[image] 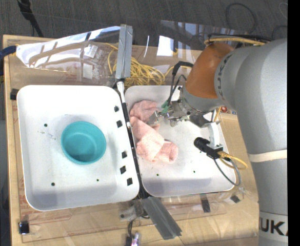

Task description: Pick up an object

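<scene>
A crumpled pink cloth [148, 132] lies in the right bin [191, 181], against its left wall. A teal bowl [83, 142] sits upright in the left bin [37, 188]. My gripper [162, 113] hangs low over the right bin, at the upper right edge of the pink cloth. The wrist and its orange band [207, 70] rise behind it to the right.
A clear plastic sheet [73, 53] and a tangle of yellow cable [134, 70] lie behind the bins. A black cable and connector [207, 146] hang from the arm over the right bin. A metal divider [125, 132] with black clips separates the bins.
</scene>
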`<state>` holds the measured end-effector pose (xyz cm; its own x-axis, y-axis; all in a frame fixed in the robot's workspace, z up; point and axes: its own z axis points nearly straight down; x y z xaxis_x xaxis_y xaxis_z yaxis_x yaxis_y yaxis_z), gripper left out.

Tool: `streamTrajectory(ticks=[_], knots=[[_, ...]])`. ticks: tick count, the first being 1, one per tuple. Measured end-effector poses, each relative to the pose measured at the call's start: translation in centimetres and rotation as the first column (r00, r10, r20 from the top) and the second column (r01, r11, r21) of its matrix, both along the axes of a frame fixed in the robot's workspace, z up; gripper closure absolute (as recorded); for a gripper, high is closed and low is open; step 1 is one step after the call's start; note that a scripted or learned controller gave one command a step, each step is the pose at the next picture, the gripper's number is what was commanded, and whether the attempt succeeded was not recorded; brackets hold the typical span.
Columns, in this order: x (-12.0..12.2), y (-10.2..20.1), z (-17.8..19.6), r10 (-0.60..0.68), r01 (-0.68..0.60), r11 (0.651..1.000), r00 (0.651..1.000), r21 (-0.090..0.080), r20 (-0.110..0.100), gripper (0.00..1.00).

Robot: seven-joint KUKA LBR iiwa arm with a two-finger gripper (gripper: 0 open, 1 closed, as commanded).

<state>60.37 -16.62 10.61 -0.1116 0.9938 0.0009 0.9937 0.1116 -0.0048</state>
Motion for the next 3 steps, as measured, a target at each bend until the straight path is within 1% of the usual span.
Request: streamTrajectory(ticks=[1, 2, 3], knots=[[5.36, -0.52, -1.41, 0.054, -0.054, 0.999, 0.999, 0.0, 0.003, 0.0], [5.41, -0.35, -0.41, 0.059, -0.059, 0.998, 0.998, 0.001, 0.002, 1.0], [5.4, -0.36, -0.41, 0.059, -0.059, 0.998, 0.998, 0.001, 0.001, 0.0]])
